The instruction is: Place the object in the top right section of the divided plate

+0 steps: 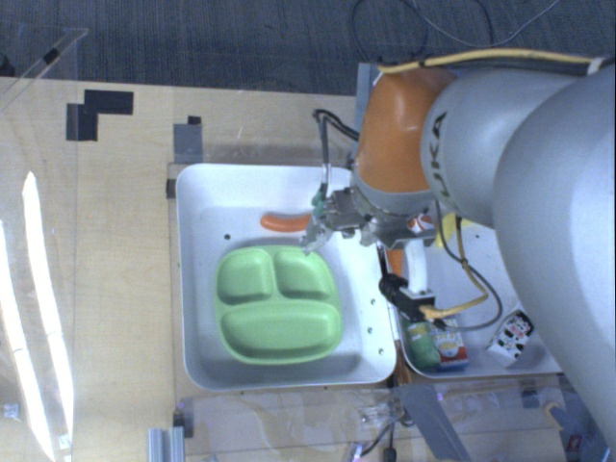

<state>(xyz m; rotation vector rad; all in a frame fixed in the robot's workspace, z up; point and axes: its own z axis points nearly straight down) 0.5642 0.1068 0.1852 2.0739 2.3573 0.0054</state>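
A green divided plate (pixel 279 304) lies in the left white bin (pixel 202 354), with two small sections at the back and one long section at the front. An orange sausage-shaped object (pixel 282 222) rests on the bin floor just behind the plate. My gripper (pixel 314 238) hangs over the back edge of the plate's top right section (pixel 304 276), close to the right end of the orange object. I see nothing clearly between its tips.
The right bin (pixel 539 362) holds a green and red packet (pixel 435 345) near its front left corner and a white item with black marks (pixel 514 331) further right. The arm's large body covers most of that bin.
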